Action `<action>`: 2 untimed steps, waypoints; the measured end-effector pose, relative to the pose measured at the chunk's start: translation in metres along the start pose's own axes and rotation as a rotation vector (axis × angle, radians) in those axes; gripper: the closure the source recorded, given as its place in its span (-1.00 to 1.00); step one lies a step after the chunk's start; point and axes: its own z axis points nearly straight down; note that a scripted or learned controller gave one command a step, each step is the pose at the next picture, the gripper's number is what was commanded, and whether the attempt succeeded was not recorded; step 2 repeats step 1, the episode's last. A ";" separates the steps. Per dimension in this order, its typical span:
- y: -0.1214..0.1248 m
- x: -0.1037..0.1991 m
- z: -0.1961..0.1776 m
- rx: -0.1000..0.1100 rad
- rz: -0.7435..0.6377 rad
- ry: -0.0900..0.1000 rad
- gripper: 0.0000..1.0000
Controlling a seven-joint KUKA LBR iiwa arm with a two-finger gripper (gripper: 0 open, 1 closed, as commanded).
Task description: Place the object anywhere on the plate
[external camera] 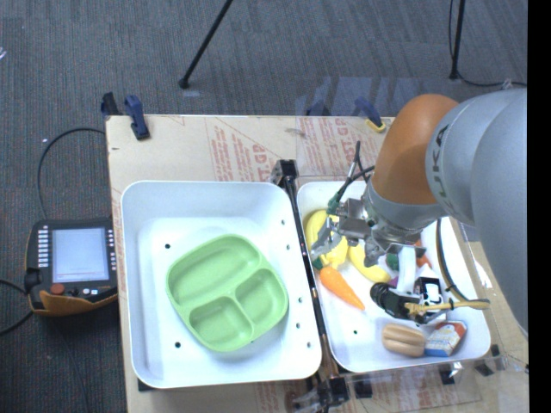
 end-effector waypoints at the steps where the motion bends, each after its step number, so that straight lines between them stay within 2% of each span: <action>1: 0.000 0.000 0.000 0.000 0.000 0.000 -1.00; 2: 0.000 0.000 0.000 0.000 0.000 0.000 -1.00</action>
